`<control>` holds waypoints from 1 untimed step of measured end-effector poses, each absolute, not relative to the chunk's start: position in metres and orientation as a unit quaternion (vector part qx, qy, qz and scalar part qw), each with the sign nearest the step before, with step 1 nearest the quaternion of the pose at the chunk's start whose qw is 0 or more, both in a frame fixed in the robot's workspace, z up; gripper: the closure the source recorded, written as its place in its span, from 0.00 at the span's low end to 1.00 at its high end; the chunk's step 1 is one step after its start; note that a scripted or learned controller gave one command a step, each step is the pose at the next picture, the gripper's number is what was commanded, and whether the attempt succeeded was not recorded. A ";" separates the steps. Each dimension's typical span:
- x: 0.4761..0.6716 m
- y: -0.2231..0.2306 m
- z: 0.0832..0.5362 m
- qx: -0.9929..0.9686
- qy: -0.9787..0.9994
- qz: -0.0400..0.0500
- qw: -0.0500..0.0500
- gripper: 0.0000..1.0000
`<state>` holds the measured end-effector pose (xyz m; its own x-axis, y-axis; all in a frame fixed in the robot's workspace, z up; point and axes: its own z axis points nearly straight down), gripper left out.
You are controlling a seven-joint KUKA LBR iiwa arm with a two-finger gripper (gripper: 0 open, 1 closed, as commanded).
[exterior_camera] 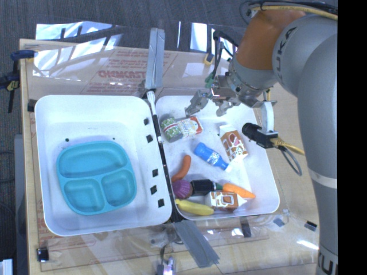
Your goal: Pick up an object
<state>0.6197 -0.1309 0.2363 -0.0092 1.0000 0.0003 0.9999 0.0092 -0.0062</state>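
The hand (210,103) is seen with fingers spread, nothing pinched, above the right bin (265,171), at twelve o'clock of the blue bottle (210,156).

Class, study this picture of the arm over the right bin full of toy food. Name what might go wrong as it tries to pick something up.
1. The gripper hangs near the bin's far rim, beside the green-and-red packet; it may close beside the packet.
2. The banana, small carton and carrot lie crowded together near the front wall, so a grab there may catch two or knock one aside.
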 end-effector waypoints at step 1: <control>0.593 -0.194 0.109 -0.682 -0.731 0.002 0.003 0.00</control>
